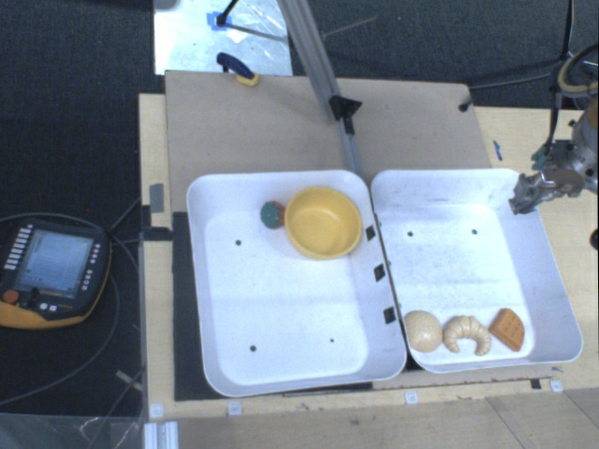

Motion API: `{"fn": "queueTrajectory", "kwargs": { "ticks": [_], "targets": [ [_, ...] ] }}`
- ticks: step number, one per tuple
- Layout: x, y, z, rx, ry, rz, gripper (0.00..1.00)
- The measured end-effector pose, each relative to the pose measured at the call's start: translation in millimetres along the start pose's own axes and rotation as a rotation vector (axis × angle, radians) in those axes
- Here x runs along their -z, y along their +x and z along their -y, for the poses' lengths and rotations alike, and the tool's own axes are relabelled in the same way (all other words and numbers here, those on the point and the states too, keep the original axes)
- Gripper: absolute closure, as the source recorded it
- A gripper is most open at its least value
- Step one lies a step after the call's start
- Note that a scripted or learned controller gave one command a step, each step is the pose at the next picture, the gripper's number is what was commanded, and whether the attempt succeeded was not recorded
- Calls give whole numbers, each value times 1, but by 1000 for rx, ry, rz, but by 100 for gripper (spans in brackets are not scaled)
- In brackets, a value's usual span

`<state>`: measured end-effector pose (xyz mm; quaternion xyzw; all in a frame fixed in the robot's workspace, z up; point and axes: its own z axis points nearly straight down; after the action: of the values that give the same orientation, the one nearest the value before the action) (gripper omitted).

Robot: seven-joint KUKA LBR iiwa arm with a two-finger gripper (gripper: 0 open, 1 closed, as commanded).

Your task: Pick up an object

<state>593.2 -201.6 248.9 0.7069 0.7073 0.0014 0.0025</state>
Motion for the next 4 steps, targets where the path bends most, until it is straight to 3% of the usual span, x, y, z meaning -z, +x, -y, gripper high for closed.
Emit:
{"fn": "queueTrajectory", "kwargs": {
  "ticks": [2, 4],
  "targets": [
    [-6, 100, 23, 4, 4, -2, 100],
    [-5, 219, 29, 5, 5, -3, 100]
  ]
}}
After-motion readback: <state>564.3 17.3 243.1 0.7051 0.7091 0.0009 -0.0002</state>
